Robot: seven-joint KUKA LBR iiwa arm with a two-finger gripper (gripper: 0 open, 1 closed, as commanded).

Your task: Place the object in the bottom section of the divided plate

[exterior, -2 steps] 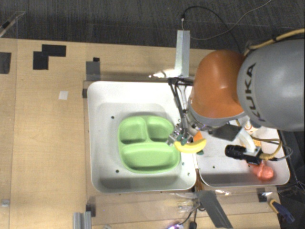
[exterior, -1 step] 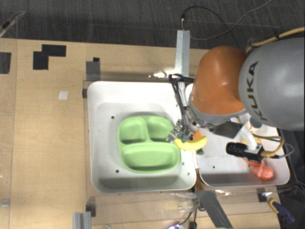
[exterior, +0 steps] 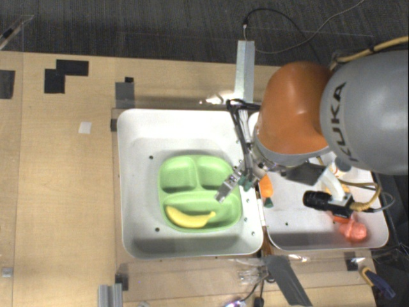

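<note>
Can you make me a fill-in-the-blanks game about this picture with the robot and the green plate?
The banana is lying in the ___ section of the green plate.
The plate sits in the ___ white bin.
The band on the arm is colored ___.
Missing words: bottom, left, orange.

We record one fixed camera, mounted above the bench (exterior: 57,190) and looking down at a slight slant, its far side toward the top edge of the picture. It stands at moderate range: the left bin (exterior: 137,171) sits whole near the centre, with its green divided plate (exterior: 185,171) plainly readable, while the right bin (exterior: 307,232) is partly masked by the arm (exterior: 345,117), which enters from the right and looms large, being nearest the lens. Dark flooring (exterior: 128,11) crosses the far margin. We note bare bench at left.
</note>
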